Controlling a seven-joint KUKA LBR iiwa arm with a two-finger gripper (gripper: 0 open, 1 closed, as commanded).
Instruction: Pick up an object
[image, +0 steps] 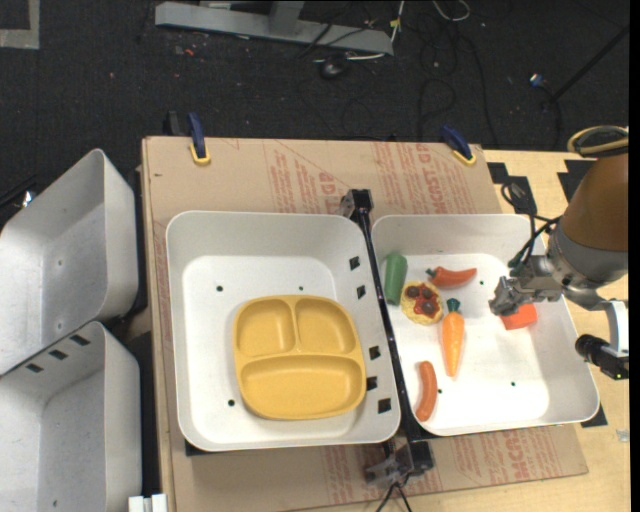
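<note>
Two bins before you — the gripper (507, 297) sits low in the right bin (520, 400), above an orange block (520, 318).
You cannot tell whether it grips the block. Nearby lie a carrot (453, 343), a sausage (427, 390), a red pepper (455, 275), a small pizza (423, 302) and a green cucumber (396, 277) — the left bin (200, 300) holds a yellow tray (298, 357).
</note>
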